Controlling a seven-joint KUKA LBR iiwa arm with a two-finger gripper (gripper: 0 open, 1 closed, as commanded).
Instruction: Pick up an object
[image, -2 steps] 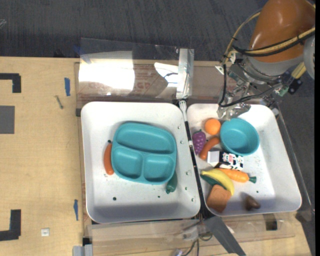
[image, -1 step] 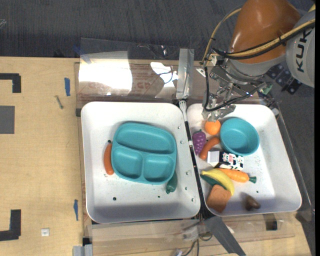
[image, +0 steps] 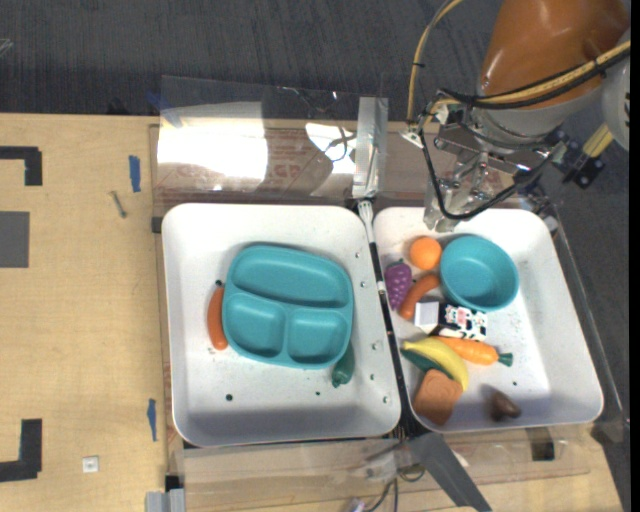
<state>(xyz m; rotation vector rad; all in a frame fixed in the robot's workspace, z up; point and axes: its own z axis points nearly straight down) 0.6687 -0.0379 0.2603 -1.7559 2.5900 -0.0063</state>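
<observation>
The gripper (image: 452, 205) hangs at the upper right of the frame, over the right bin's (image: 575, 330) back rim; whether it is wide or narrow, I cannot tell. Just below sit the orange (image: 426, 252) and the teal bowl (image: 479, 270). Descending here risks striking the bowl's rim or nudging the round orange away.

tool (image: 452, 200) above right bin (image: 570, 330), teal bowl (image: 480, 270)
</observation>
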